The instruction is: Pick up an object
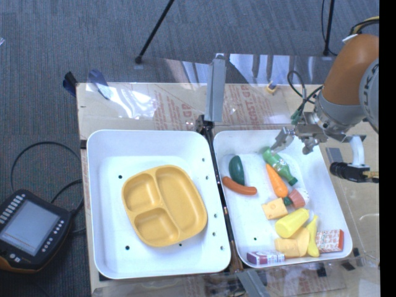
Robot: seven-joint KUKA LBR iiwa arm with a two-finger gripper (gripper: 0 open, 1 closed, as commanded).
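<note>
Grey arm (354, 107), orange band

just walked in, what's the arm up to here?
The KUKA arm reaches in from the right, and its gripper hangs over the far end of the right bin, just above a green bottle, with nothing held between the fingers. The toy food lies loose in that bin: an orange carrot, a sausage, a dark green vegetable, a yellow bottle. The left bin holds a yellow divided plate.
</note>
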